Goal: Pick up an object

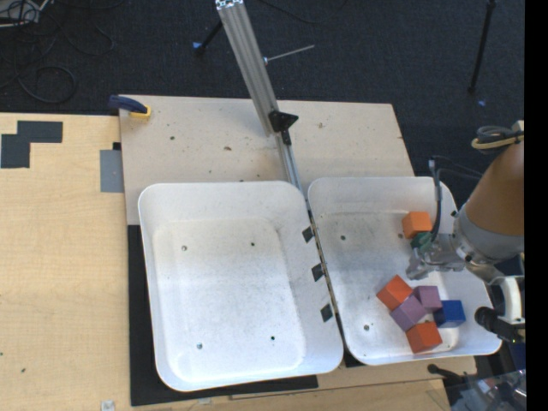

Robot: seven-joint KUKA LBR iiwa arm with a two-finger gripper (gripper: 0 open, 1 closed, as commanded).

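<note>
1. looking down at a slant on a pale surface (pixel 342 135) that carries two shallow white bins side by side.
2. the left bin (pixel 171 204) takes up the centre and lower left of the frame.
3. the right bin (pixel 360 191) sits in the lower right, touching the left bin along a shared edge with small black clips.
4. a grey arm with an orange band (pixel 501 195) reaches in from the right edge of the frame, over the right bin.
5. the gripper (pixel 425 257) hangs low at the right side of the right bin; whether the jaws are wide or narrow cannot be told.
6. an orange block (pixel 417 223) lies just above the gripper, near the bin's upper right.
7. below the gripper, toward the bin's lower right corner, a tight cluster: a red-orange block (pixel 395 292), two purple blocks (pixel 409 312) touching each other, a blue block (pixel 450 312) to their right, and another red-orange block (pixel 424 336) at the bottom.
8. a slanted aluminium bar (pixel 253 67) rises from the surface toward the top centre.
</note>
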